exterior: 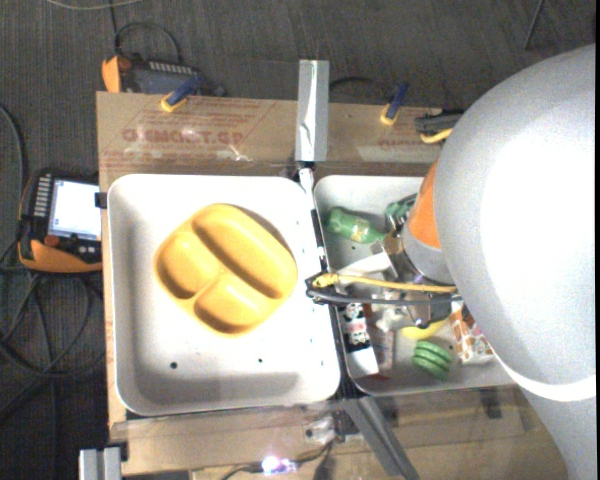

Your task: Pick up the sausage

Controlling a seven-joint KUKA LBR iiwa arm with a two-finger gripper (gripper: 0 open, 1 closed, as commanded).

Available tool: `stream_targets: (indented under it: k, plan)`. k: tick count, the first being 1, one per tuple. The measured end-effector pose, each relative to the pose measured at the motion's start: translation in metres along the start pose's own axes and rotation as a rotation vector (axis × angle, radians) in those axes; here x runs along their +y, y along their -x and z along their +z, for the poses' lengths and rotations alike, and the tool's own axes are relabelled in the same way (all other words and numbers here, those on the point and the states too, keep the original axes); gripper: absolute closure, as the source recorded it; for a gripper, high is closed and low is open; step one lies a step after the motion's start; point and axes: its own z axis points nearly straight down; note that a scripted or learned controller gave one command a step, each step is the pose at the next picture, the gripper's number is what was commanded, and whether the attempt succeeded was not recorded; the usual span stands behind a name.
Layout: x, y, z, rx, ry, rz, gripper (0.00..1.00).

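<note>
My arm (520, 228) reaches in from the right and covers most of the right bin (332, 193). The gripper (385, 308) hangs low over the middle of that bin, among several small items, with a yellow cable (380, 285) running across it. A narrow reddish-brown piece (384, 353), which may be the sausage, lies just below the gripper near the bin's front wall; it is partly hidden and too small to name with certainty. I cannot make out anything between the fingers.
A yellow divided plate (225, 268) lies in the left bin (140, 368). The right bin also holds a green bottle (348, 228), a green round item (432, 359), a yellow piece (420, 330) and a small black-and-white item (355, 330). A handheld device (65, 223) sits left of the bench.
</note>
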Motion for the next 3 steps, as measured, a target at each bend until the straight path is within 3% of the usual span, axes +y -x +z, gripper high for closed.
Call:
stream_targets:
  k: [1,2,3]
  plan:
    - [-0.062,-0.012,0.0,-0.002,-0.001,-0.101,1.0]
    - [-0.063,-0.012,-0.007,-0.008,0.0,-0.107,1.0]
    - [-0.04,-0.008,0.0,0.001,-0.004,-0.739,1.0]
